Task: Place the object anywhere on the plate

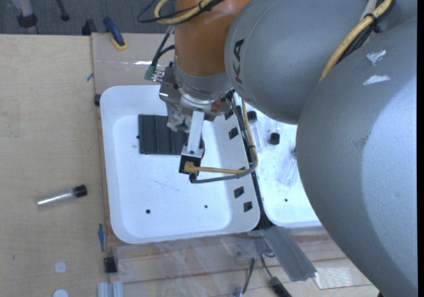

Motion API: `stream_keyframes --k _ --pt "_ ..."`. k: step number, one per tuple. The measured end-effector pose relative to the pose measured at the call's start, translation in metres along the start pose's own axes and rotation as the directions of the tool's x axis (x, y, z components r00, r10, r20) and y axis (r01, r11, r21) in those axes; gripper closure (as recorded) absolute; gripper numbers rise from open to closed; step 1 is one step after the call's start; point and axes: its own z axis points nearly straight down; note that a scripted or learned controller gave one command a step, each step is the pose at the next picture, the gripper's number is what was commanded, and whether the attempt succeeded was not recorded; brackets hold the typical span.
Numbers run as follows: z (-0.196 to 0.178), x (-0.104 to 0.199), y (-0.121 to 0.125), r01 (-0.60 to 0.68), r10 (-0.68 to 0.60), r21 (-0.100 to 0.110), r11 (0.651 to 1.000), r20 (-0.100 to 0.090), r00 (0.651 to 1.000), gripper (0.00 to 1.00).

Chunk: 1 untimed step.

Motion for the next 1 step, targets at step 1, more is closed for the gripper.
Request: stream_keyframes --k 1 --pt "0.1468 -0.0205 -0.0691 -0.186 0.186 0.001 0.983 0.000 0.983 1.00"
